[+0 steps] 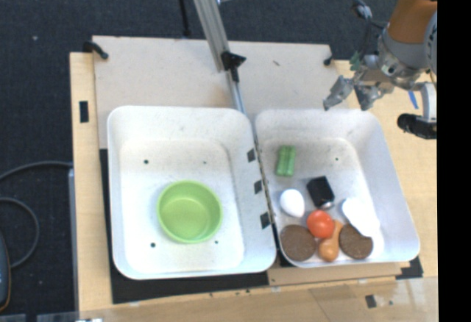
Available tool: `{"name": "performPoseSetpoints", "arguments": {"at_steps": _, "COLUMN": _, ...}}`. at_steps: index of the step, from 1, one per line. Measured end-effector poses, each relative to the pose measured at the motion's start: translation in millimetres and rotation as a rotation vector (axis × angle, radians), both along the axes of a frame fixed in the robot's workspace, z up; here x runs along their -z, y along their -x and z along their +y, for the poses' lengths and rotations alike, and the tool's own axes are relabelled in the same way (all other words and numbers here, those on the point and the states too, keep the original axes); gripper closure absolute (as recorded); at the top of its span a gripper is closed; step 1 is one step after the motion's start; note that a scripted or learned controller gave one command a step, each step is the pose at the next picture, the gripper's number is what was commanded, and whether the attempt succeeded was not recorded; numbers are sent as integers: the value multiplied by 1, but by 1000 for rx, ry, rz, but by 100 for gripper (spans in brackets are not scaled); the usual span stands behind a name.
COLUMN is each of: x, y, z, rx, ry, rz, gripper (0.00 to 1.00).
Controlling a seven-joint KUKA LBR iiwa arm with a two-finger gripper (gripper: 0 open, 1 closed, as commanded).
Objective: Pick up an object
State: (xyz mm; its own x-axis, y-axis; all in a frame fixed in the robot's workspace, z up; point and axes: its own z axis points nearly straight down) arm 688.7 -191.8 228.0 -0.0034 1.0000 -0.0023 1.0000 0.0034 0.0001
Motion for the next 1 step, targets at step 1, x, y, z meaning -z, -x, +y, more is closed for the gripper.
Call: {"name": "performPoseSetpoints", "arguments": {"at_steps": 1, "x": 0, "y": 0, "z": 0, "rx": -1, "ry": 1, "rz": 1, "gripper": 0}}
